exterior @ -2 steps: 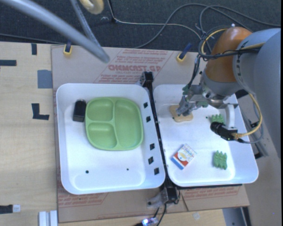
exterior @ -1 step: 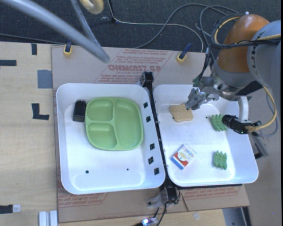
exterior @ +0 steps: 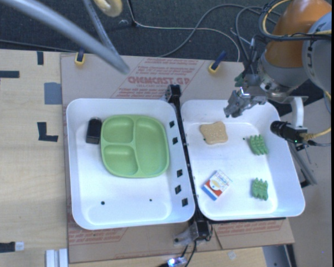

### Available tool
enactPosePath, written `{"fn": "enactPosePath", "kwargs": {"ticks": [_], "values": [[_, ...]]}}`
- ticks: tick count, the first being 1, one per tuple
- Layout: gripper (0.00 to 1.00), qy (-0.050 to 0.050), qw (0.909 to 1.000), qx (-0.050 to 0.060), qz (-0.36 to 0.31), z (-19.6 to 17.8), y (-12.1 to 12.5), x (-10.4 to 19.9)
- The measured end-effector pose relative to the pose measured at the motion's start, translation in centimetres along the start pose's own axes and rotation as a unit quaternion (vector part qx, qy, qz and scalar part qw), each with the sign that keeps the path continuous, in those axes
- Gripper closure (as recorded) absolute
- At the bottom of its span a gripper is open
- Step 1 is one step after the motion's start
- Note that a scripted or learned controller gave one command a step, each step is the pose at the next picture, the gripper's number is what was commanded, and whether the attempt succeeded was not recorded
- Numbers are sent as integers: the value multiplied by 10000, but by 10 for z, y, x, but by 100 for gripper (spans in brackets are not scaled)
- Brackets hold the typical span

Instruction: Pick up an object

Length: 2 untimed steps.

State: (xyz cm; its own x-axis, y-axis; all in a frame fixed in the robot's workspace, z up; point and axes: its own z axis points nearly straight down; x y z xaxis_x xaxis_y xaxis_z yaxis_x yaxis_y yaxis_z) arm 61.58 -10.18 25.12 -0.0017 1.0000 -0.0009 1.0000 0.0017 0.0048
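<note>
- Bread slice [exterior: 213, 133] lies in the right bin [exterior: 284, 204], near its back edge.
- Tool [exterior: 234, 109] hovers just beside it; finger state unclear.
- Risk: the flat slice may slip the grasp.

Two bins side by side on the bench, left bin [exterior: 80, 204] and right bin [exterior: 284, 204], inner walls touching along the centre.

Left bin: divided plate [exterior: 135, 146] sits toward 12 o'clock of the bin floor. Small block [exterior: 93, 130] just beside the plate's rim at 9 to 10 o'clock.

Right bin: bread slice [exterior: 214, 132] toward 11 o'clock. Small carton [exterior: 216, 184] at 7 o'clock, well apart from the bread. One toy piece [exterior: 258, 144] at 3 o'clock, a second toy piece [exterior: 260, 188] at 5 o'clock, directly nearer the camera than the first.

Gripper [exterior: 235, 109] over the bin's 12 o'clock rim, at 1 o'clock from the bread.
</note>
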Motion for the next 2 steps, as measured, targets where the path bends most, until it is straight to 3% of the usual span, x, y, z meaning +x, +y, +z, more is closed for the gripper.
{"fn": "enactPosePath", "kwargs": {"ticks": [2], "values": [[100, 8, 10000, 39, -19, 15, 15, 105]]}}
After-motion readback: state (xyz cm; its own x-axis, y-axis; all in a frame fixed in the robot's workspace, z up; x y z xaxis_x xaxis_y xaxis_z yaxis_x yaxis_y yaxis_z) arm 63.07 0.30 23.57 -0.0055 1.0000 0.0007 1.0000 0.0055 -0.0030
